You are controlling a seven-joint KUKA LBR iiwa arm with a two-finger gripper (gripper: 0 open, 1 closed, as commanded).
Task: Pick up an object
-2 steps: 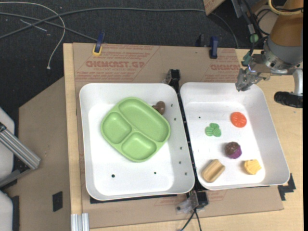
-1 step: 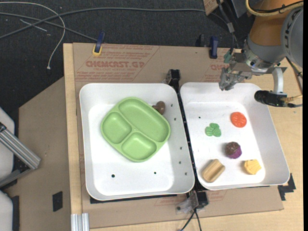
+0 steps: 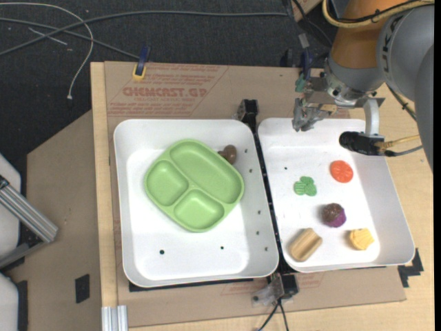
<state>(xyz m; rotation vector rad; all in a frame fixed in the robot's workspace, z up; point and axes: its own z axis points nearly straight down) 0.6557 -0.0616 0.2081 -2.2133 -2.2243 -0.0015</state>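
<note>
My tool (image 3: 304,121) is over the far edge of the right bin (image 3: 393,205), near its far-left corner; can't tell from this view how the jaws are set, and I see nothing in them. All candidates are on the right bin floor, well clear of the tool: orange-red round piece (image 3: 342,172) toward the far right, green leafy piece (image 3: 304,185) left of it, dark purple round piece (image 3: 334,214) nearer mid-bin, tan bread-like roll (image 3: 304,244) at the near left, small yellow piece (image 3: 360,238) at the near right. None of them touch each other. Left bin (image 3: 138,240) carries a green three-compartment plate (image 3: 194,185), sat at a slant, with a small brown round item (image 3: 229,154) just beside its far-right rim. Both bins sit on cardboard (image 3: 165,88) on the table. A blue clip (image 3: 142,61) is at the cardboard's far edge.
</note>
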